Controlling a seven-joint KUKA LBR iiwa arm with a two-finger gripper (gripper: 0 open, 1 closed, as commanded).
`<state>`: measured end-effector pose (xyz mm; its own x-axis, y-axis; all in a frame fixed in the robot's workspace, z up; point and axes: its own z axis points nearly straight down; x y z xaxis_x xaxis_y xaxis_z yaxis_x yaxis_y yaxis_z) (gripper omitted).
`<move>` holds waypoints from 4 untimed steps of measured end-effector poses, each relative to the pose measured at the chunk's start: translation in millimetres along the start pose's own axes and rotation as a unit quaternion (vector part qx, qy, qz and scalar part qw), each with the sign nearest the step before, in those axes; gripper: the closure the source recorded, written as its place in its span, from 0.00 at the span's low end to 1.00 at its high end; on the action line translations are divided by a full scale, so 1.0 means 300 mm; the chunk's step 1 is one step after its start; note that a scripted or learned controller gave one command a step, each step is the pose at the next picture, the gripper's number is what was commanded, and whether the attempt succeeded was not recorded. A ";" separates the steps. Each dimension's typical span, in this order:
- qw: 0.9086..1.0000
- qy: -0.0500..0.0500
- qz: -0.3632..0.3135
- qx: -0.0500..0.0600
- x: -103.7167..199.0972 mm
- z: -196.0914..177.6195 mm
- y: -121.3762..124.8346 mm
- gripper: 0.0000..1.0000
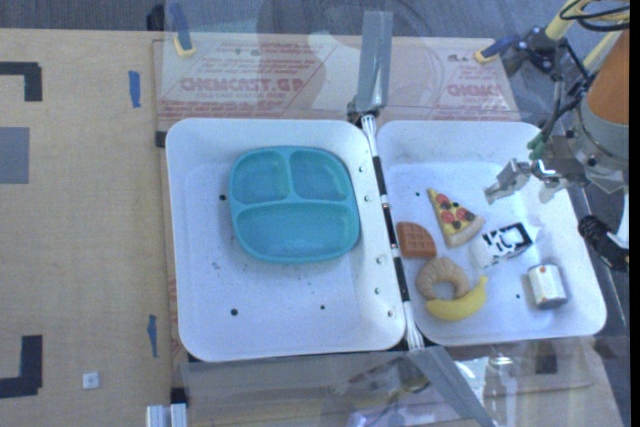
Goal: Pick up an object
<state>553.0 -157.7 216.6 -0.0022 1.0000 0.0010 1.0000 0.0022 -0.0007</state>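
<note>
Seemingly light and stiff, the toy pizza slice [454, 215] sits at seven o'clock from the gripper [520, 177]; pinch its sides. Fingers spread, empty.

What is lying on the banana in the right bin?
A tan ring-shaped pastry lies on the banana, covering its upper left part. The banana's curved lower edge and right tip show; how far it runs under the pastry is hidden.
</note>
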 end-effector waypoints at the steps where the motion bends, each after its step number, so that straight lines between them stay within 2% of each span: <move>1: 1.000 -0.001 0.012 -0.001 0.062 0.338 -0.068 0.00; 2: 1.000 -0.002 0.009 -0.007 0.137 0.421 0.139 0.00; 3: 1.000 -0.003 0.010 -0.009 0.134 0.384 0.141 1.00; 4: 0.999 0.000 -0.037 -0.002 0.409 0.103 0.254 1.00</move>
